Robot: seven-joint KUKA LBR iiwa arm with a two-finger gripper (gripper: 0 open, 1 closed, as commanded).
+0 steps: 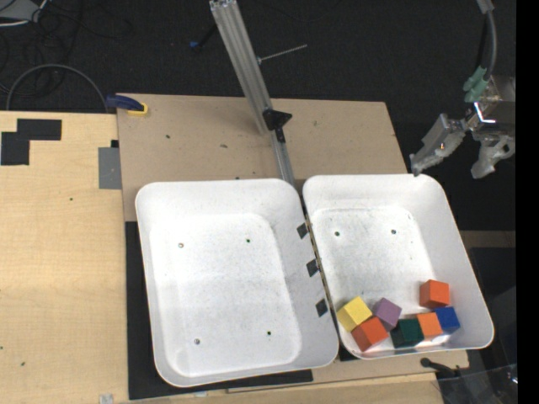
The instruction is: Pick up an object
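Camera view is showing your gripper (461, 151) hanging open, holding nothing; try aiming for the lone orange cube (434, 293).

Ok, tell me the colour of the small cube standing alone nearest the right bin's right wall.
Orange-red cube, seen in the camera view.

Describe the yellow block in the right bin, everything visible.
The yellow block is a small cube, matte, plain-faced, looking like painted wood or foam. It sits on the floor of the right bin, near the front-left corner, turned at an angle to the bin walls. It is the leftmost of the cluster: the red-orange block lies against its front side and the purple block is close on its right. The gripper is far off, above the bin's back right corner.
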